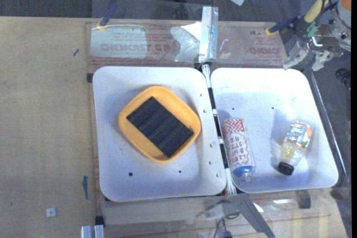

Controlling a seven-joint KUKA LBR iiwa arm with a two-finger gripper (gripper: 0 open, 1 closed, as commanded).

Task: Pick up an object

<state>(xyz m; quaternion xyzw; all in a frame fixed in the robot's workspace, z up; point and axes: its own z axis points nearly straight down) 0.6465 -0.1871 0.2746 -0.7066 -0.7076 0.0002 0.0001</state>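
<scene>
I see the gripper (305,56) over the right bin's (262,83) far corner, jaws apart, holding nothing; red-checked bottle (238,145) lies untouched

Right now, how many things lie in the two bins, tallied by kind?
Bottles: 2, the red-and-white patterned bottle and the clear bottle with a black cap, both in the right bin
Yellow dish with a dark insert: 1, in the left bin
Total: 3

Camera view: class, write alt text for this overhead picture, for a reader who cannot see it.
Two shallow white bins sit side by side on a wooden bench. The left bin holds a rounded yellow tray with a dark ribbed insert; the right bin holds a red-and-white patterned bottle and a clear plastic bottle with an orange label. The robot's claw hangs above the right bin's far right corner.
</scene>
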